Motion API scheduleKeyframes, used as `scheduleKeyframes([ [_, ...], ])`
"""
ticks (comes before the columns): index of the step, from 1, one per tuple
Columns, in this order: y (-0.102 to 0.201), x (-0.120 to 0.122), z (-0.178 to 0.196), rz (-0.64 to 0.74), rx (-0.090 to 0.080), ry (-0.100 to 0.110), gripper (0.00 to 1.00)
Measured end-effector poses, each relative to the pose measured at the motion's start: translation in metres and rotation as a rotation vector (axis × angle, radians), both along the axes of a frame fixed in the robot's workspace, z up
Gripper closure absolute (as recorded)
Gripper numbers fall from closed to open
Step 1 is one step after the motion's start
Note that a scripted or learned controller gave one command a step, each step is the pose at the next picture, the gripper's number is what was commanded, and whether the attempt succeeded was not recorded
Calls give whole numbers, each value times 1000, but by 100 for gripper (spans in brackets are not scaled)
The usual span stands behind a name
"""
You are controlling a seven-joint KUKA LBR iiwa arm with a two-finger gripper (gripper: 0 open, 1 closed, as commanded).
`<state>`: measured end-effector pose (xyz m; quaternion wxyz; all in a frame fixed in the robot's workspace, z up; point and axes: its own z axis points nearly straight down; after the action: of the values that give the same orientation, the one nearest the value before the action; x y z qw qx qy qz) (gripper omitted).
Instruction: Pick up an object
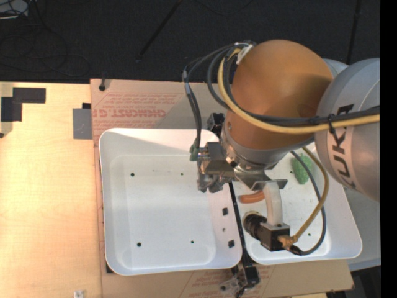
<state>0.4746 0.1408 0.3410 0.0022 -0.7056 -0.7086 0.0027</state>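
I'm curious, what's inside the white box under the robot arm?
In the right bin a green object and an orange piece show. The arm covers the rest.

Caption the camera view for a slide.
Arm over the right bin, above a green object; left bin alongside.

Arm (pixel 279 104) over two white bins (pixel 118 166)
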Motion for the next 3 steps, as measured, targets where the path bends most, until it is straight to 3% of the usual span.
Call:
scheduleKeyframes([
  [1, -72, 1, -11, -11, -3, -1, 100],
  [2, -31, 2, 104, 0, 4, -17, 100],
  [3, -31, 1, 108, 3, -2, -1, 100],
])
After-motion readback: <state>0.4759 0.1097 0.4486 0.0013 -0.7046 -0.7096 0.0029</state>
